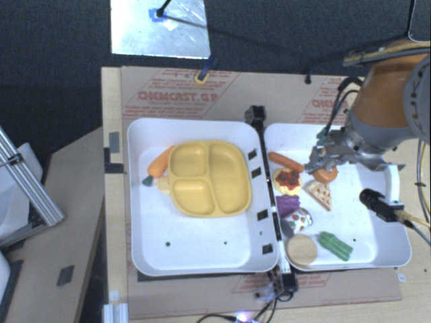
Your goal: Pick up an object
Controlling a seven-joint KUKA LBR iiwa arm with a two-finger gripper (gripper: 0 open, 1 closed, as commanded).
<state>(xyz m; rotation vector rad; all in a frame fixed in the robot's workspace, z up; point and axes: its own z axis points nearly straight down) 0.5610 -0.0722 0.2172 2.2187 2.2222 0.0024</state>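
Camera view looks down on two white bins sitting side by side. Start at the left bin [145,247]. A yellow plate [205,178] with three sections lies in it. A toy carrot [159,162] rests against the plate's left edge, tilted, with its green end lower left.

Next comes the right bin [394,247], where most of the toys are. A red sausage [285,161] lies near the upper left of it, slanting down to the right. Below it are a pizza slice [287,180], a purple toy [288,204], a round tan toy [302,249] and a green toy [335,245]. A waffle wedge [320,195] lies in the middle.

The gripper [322,160] hangs low over the upper part of this bin. An orange toy [326,174] sits right under it, touching or almost touching the tips. I cannot tell if the fingers are spread or closed, or if they have the toy.

I think the orange toy is the one to grab, since it is closest. It lies just below the gripper, a tiny bit to the right. The sausage is the next nearest, off to the left.
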